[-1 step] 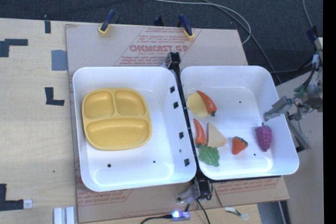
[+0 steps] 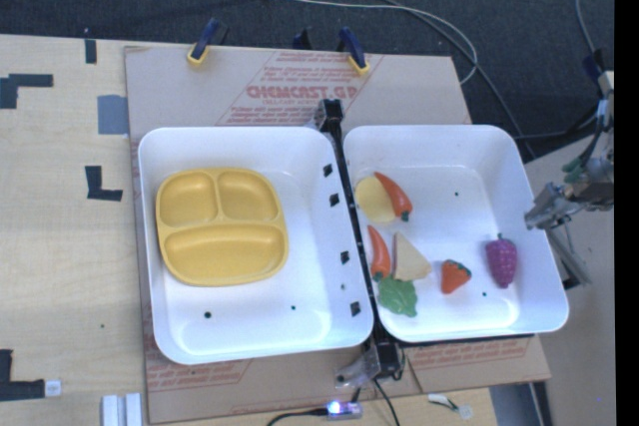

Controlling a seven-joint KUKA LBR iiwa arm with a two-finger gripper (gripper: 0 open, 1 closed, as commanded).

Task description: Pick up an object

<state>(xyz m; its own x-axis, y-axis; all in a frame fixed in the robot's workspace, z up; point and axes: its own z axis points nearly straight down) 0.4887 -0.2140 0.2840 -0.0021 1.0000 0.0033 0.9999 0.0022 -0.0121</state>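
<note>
Six toy food items are found in the right bin [image 2: 499, 150]: a yellow piece [image 2: 373, 201] touching a red-orange pepper [image 2: 395, 196], a second orange pepper [image 2: 379, 252], a tan wedge [image 2: 409, 258], a green leafy piece [image 2: 397, 295], a small strawberry [image 2: 454, 275] and a purple grape bunch [image 2: 501, 260]. A yellow divided plate [image 2: 221, 225] is seated in the left bin [image 2: 240, 334].

The items are judged to be light, rigid, smooth plastic, liable to slip or roll under an off-centre pinch.

The grape bunch stands apart from the rest and nearest the gripper [image 2: 547, 213], which is at the bin's right rim with nothing seen held; its closure cannot be determined. A hold across the bunch's narrower width is recommended.
</note>
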